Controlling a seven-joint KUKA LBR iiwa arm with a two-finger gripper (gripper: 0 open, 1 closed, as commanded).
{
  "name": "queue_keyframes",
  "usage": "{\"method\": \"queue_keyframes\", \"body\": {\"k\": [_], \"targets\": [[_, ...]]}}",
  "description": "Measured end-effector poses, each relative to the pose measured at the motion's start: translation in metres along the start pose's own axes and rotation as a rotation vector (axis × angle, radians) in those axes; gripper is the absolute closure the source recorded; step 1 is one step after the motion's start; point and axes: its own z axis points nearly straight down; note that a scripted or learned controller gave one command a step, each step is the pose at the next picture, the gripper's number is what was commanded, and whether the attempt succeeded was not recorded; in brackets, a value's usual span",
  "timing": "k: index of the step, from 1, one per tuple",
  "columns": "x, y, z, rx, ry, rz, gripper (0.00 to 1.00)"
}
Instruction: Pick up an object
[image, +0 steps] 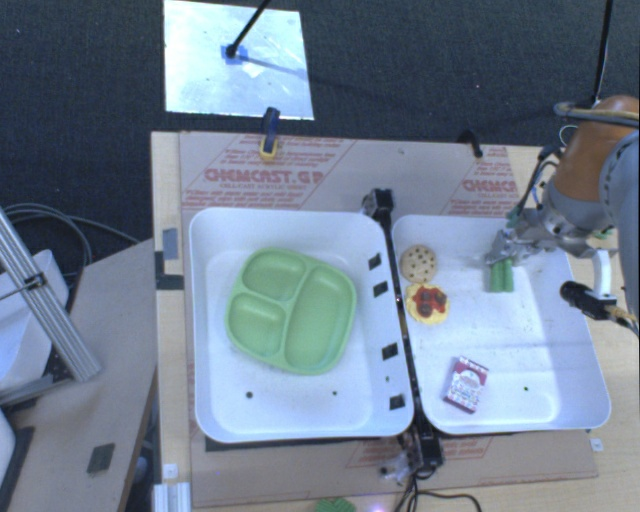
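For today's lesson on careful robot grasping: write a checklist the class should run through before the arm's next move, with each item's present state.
1. Two-finger gripper above the right white bin: ok.
2. Green rectangular block directly under the gripper: ok.
3. Block clamped between the fingers: cannot tell.
4. Round chocolate-chip cookie and round red-topped pastry apart from the block: ok.
5. Small red and white box away from the gripper: ok.
6. Green divided plate lies in the left white bin: ok.
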Motion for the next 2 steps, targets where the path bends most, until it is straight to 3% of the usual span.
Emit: {"method": "queue_keyframes", "body": {"k": [1, 2], "targets": [[0.091, -0.037, 0.01, 0.002, 0.003, -0.002, 1.0], [0.15, -0.075, -0.092, 0.005, 0.005, -0.001, 1.0]]}}
